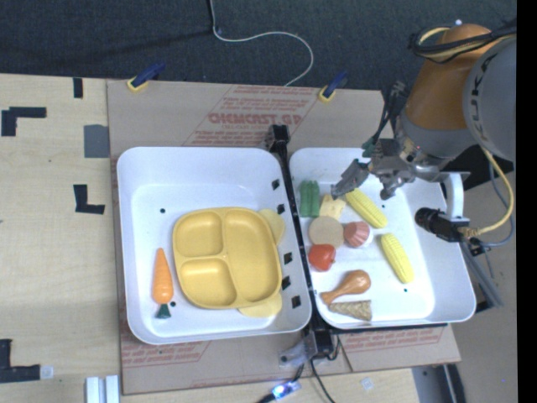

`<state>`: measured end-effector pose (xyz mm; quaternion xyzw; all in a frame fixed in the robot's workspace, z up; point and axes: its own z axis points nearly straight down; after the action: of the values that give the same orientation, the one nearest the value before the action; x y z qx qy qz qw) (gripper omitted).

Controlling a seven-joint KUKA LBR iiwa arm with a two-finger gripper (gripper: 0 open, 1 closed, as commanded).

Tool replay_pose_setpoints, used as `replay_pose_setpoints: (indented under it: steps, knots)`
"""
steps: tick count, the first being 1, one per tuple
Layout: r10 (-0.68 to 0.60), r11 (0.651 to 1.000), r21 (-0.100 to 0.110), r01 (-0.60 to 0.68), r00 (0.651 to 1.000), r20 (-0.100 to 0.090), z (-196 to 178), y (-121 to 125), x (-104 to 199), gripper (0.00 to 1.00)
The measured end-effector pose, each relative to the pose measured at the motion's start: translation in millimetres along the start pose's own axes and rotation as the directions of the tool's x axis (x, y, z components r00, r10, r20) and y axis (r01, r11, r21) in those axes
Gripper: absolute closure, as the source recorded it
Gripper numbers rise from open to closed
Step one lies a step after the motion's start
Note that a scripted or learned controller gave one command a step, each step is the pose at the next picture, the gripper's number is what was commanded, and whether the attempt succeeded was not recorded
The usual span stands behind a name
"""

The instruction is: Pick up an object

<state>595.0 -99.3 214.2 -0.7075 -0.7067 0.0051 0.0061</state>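
My gripper (pixel 367 185) hangs over the back of the right bin (pixel 445 305), open, with one finger (pixel 346 180) on the left and the other (pixel 390 185) on the right. Nothing sits between them. Just below it lies a yellow corn cob (pixel 367 207). A second corn cob (pixel 397 257) lies further toward the front right. Also in this bin are a green vegetable (pixel 310 198), a red tomato (pixel 321 256), a pink piece (pixel 356 234), a tan round piece (pixel 327 230), a chicken drumstick (pixel 346 286) and a wedge-shaped piece (pixel 352 310).
The left bin (pixel 143 175) holds a yellow divided plate (pixel 226 256) and an orange carrot (pixel 162 279) near its left wall. A black divider (pixel 289 217) runs between the bins. The arm's orange band (pixel 445 82) rises at the upper right.
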Motion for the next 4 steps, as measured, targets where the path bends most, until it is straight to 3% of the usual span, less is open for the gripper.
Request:
replay_pose_setpoints:
  steps: [1,3,4]
  knots:
    - [-0.003,1.000,-0.014,0.003,1.000,0.001,-8,2,0,0.00]
    - [-0.003,1.000,-0.011,0.003,1.000,0.002,96,-7,-6,0.00]
    - [-0.002,1.000,-0.017,0.002,1.000,-0.001,129,-5,-4,0.00]
